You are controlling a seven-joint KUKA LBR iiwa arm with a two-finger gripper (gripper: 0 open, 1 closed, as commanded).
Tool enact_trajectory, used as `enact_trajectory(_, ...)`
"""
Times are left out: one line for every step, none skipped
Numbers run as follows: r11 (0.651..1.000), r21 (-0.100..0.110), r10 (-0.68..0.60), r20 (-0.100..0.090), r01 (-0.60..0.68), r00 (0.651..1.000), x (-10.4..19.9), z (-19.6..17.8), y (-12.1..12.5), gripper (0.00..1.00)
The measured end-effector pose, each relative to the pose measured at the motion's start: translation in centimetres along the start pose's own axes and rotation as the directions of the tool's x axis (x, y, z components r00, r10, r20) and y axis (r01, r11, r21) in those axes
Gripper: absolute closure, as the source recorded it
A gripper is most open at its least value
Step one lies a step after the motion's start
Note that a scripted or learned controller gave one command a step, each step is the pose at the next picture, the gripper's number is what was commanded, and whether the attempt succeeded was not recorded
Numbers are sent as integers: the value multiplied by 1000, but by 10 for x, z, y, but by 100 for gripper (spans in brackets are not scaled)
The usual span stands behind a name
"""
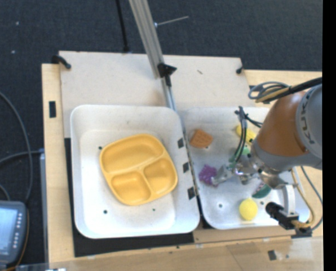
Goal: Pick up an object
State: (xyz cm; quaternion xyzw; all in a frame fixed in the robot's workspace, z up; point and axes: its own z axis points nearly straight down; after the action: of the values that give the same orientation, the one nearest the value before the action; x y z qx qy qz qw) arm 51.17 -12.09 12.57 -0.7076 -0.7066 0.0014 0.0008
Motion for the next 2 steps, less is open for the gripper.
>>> enact_trajectory(1000,-8,4,-1,-4,1000,0,-14,2,100)
enact_trajectory(1000,-12,-4,1,4,1000,-1,-76,-1,100)
